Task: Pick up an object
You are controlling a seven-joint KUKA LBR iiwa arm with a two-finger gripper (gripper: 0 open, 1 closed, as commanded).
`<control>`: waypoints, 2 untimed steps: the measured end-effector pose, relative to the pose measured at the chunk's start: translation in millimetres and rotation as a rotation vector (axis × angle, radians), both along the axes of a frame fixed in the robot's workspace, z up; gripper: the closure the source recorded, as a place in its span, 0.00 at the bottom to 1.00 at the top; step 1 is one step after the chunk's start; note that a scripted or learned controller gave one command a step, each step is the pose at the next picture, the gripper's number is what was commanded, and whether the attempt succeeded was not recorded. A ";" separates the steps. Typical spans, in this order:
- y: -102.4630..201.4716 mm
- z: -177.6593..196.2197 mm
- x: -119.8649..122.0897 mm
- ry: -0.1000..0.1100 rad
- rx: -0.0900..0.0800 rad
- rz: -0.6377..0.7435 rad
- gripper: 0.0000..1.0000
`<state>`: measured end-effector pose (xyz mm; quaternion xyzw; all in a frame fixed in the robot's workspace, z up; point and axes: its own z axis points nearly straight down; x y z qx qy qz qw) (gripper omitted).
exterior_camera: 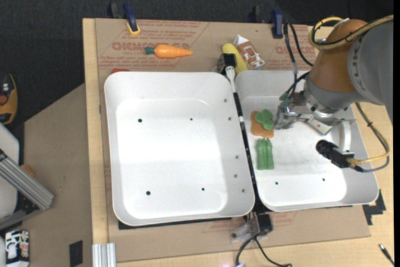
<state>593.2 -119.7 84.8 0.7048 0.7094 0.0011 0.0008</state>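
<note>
So nothing's picked up yet. The pincer (282,115) sits low in the right bin (312,194), near its left wall, beside the orange-and-green toy (262,123). Can't tell its state.

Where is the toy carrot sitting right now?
The carrot lies on the cardboard behind the left bin, outside both bins, near a blue clamp at the board's far edge.

one fixed cam, set above the bench (94,134), aimed down at a slant. both white bins, left bin (169,147) & right bin (300,184), are framed whole at mid distance w/ dark floor beyond. the arm (350,65) is seen entering from frame right.
</note>
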 end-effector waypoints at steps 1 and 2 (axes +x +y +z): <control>64.8 107.5 19.0 -0.011 0.001 0.002 1.00; 137.9 117.6 38.6 -0.003 -0.001 0.001 1.00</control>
